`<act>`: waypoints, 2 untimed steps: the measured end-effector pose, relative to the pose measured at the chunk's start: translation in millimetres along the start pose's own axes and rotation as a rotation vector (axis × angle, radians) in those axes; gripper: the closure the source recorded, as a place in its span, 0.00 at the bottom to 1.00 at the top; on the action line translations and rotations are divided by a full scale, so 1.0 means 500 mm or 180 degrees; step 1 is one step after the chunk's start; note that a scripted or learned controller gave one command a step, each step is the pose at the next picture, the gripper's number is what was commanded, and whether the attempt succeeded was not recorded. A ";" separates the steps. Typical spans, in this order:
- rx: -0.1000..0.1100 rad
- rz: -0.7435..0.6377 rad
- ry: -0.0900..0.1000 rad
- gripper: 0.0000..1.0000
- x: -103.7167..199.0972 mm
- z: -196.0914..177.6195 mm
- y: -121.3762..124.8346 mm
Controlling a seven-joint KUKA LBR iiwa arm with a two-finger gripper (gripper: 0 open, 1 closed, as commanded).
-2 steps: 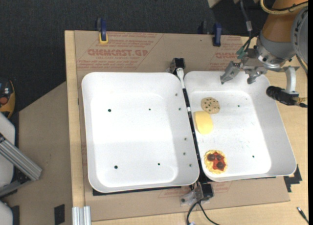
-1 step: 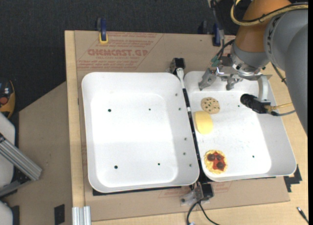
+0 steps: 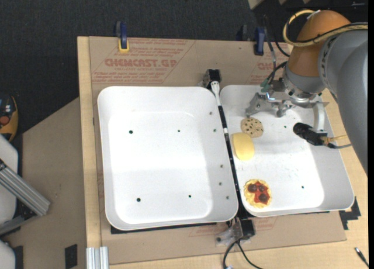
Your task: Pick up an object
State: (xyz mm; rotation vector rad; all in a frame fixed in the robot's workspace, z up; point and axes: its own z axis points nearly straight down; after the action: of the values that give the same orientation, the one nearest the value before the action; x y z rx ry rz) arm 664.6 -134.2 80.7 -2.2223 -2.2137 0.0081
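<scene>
Two shallow white bins are seen side by side on a brown board surface, viewed from above. The left bin is smooth, glossy plastic. In the right bin three small toy foods are laid in a loose line near the dividing rim. The gripper is held low over the far end of the right bin, its jaws spread apart with nothing between them. The nearest candidate is judged to be the cookie, a flat tan disc dotted with dark chips, lying just beside the jaws on the divider side and slightly toward the viewer; being round, it offers no long axis. Just past it a smooth yellow rounded block is set, slightly longer along the divider. Well apart, in the near corner, a pale disc with red and dark topping is placed.
</scene>
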 end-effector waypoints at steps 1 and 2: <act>-0.0014 -0.0023 0.0005 0.00 0.089 -0.009 0.004; -0.0002 0.0001 0.0002 0.00 0.023 -0.007 -0.125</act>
State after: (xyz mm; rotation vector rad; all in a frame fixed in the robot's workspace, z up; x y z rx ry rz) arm 602.2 -122.4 84.5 -2.2229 -2.2133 0.0068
